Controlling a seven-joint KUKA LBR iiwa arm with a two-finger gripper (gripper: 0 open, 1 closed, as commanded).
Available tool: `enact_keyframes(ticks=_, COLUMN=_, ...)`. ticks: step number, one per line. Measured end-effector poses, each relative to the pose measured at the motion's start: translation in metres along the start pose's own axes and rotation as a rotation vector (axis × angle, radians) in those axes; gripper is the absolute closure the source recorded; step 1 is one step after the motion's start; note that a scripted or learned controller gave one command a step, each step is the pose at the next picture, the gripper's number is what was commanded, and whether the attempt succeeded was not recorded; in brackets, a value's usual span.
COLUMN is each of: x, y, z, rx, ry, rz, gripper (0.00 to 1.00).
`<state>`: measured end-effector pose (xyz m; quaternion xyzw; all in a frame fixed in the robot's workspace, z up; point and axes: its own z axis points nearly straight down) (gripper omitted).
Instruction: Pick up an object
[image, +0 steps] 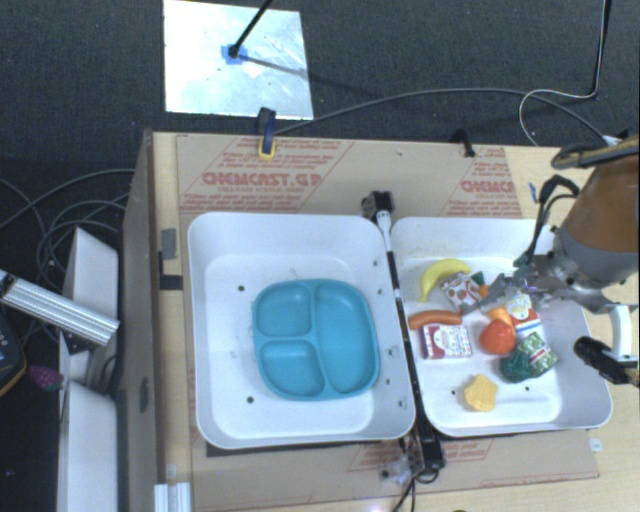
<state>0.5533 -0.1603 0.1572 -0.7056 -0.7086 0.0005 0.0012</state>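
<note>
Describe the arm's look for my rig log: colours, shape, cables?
The arm enters from the right: a bulky rounded orange-brown segment above a grey wrist housing. A thin black cable loops beside it. The gripper is a small cluster of grey and silver metal parts. No markings are legible.

Toy foods (470, 330) clustered in right bin (440, 412), banana (442, 275) at back

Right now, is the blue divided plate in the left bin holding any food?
Empty. The blue divided plate lies flat in the left bin, and all three compartments show bare blue surface.
</note>
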Motion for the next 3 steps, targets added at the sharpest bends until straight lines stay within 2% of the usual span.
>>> enact_keyframes(ticks=1, x=0.004, y=-0.030, z=0.073, rx=-0.003, ry=-0.001, rz=0.003, gripper=0.00)
enact_keyframes(ticks=2, x=0.004, y=-0.029, z=0.062, rx=-0.006, ry=-0.001, rz=0.002, gripper=1.00)
enact_keyframes(ticks=3, x=0.078, y=0.010, z=-0.025, rx=-0.007, ry=-0.001, rz=0.000, gripper=1.00)
